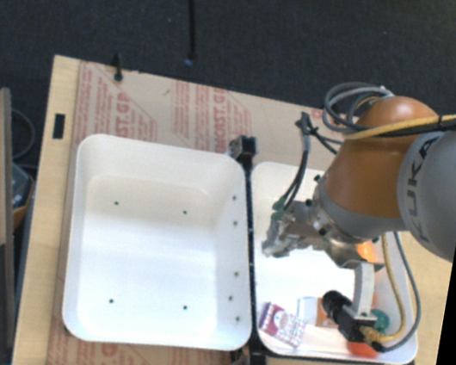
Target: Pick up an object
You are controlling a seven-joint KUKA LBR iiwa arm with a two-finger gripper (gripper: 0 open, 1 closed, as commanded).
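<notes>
The gripper (282, 235) hangs low over the right bin (304, 274), close to its left wall, and the arm's bulk above it hides much of the bin floor. Whether the gripper is spread or pressed together I cannot tell from this slant, and nothing shows in its grasp.

The likeliest target is the packet (282, 324) — a small white and purple piece lying flat by the bin's near rim, apart from the gripper. Just beside it lies a pale scrap (311, 308). Further right are an orange thing (364, 351) and what looks like a teal one (379, 319), both partly hidden.

To pick well, the gripper should shift toward the near rim until it is centred over the packet, then come straight down. The packet looks thin and flat, so the grasp must reach right to the floor and close across the short side. The rim is close — leave room so that the gripper does not knock it. Lift slowly, and check that the packet has come up.
</notes>
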